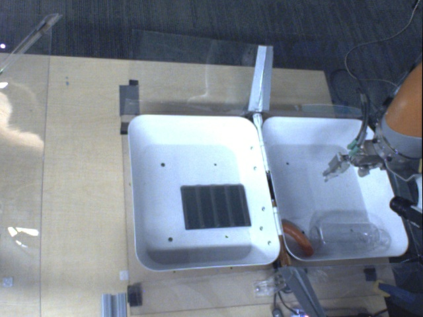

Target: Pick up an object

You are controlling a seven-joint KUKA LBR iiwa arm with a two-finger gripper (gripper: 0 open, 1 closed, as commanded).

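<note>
Approach step judged in hand: the claw (336,166) is hung over the right bin (297,137), nothing seen between its tips, gap too small to be told. Below it, toward the near wall, a clear plastic bottle (348,234) is lain on its side, a red-orange sausage-shaped object (297,238) further left in the corner. A descent onto one is called for; the bottle is see-through, faint against the white.

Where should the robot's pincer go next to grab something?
Probably down and toward the near edge of the right bin. The pincer hangs above bare floor there, while the clear bottle and the orange sausage-shaped thing lie along that near edge.
</note>
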